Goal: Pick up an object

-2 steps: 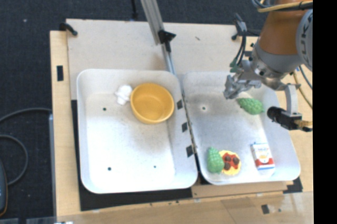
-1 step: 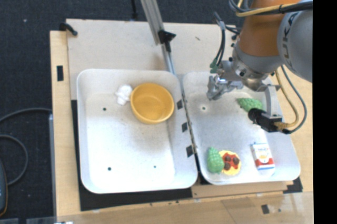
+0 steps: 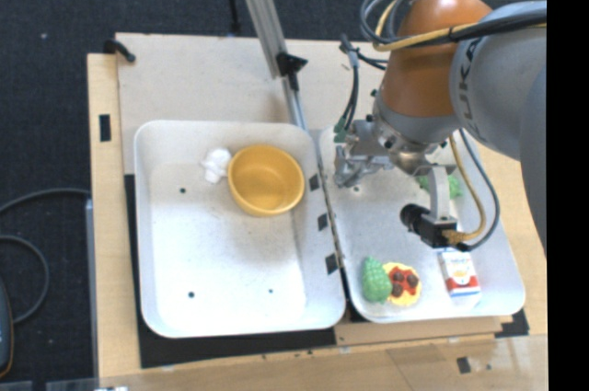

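Claw (image 3: 351, 166) hangs over the right shallow white bin (image 3: 368, 219), positioned for a pick; open or closed, cannot tell.

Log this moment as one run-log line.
hand: over right bin, upper left | grasp: unclear | left bin: yellow bowl

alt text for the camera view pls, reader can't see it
The gripper hangs low over the right bin, near its top left corner, away from the green toy and small carton. The left bin holds a yellow bowl.
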Motion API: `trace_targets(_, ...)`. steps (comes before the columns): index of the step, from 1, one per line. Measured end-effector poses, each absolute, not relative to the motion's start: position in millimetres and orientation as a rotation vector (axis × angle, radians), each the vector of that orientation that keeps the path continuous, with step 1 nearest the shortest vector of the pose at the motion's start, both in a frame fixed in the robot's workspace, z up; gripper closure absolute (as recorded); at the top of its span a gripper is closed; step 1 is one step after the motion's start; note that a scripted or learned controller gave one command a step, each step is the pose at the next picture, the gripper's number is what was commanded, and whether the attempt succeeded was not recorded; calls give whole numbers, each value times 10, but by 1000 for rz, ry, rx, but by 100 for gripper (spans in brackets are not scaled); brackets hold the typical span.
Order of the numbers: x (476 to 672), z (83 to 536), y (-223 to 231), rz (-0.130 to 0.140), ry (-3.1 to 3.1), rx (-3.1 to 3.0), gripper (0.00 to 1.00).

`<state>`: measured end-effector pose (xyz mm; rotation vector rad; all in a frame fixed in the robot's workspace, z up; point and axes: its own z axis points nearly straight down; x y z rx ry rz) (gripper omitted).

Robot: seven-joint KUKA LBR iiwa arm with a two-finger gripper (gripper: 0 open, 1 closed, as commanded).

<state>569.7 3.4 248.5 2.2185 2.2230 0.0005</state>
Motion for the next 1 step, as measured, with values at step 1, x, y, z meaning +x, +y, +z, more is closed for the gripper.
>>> trace_targets(1,5529,2554,495,3,2232,2213,100)
